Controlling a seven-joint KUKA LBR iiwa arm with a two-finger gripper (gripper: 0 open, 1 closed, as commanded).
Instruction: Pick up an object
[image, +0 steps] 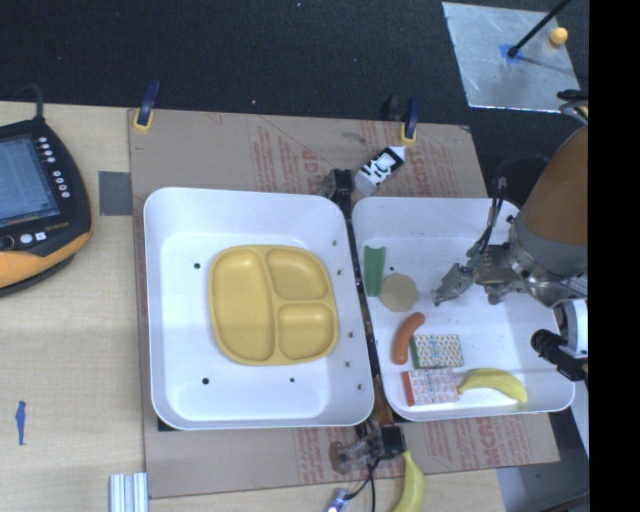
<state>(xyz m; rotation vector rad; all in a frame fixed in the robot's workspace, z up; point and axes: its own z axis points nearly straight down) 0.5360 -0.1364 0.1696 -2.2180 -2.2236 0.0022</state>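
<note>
Seen from above, two white bins sit side by side; the left bin (170, 395) holds a yellow divided plate (272, 303). In the right bin (440, 220) lie a green block (375, 269), tan disc (398, 293), sausage (406, 337), two packets and a banana (492, 384). The gripper (452, 285) hovers just right of the disc, holding nothing, its fingers too indistinct to judge.

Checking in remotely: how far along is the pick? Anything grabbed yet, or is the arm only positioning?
Done: the gripper is over the right bin, beside the tan disc. In hand: nothing visibly between the fingers. Left: the whole grasp and lift. The disc, green block, sausage, two patterned packets and banana all lie in the bin. The yellow divided tray sits in the left bin.
</note>
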